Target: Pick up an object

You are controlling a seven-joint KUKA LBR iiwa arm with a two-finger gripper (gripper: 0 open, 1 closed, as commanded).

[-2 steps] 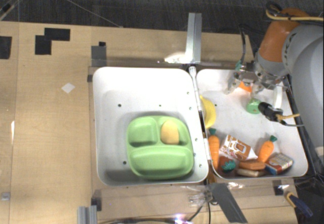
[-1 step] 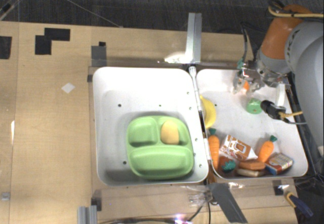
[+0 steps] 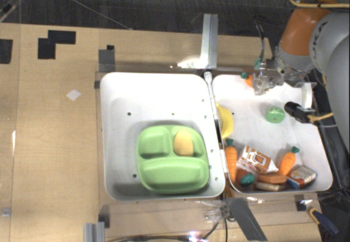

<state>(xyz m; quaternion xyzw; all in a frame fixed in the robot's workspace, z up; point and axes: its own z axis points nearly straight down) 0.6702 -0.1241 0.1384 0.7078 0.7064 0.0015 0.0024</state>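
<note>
camera view is showing the gripper (image 3: 264, 83) hovering at the right bin's (image 3: 322, 142) far edge; its jaw state cannot be told. toys are lying piled in the near corner, a carrot (image 3: 286, 162) among them

A single fixed camera looks down from above at a slant, far enough back to take in the whole tabletop (image 3: 49, 142). Both white bins (image 3: 117, 98) lie within its frame, and the arm (image 3: 314, 38) enters from the right.
</note>
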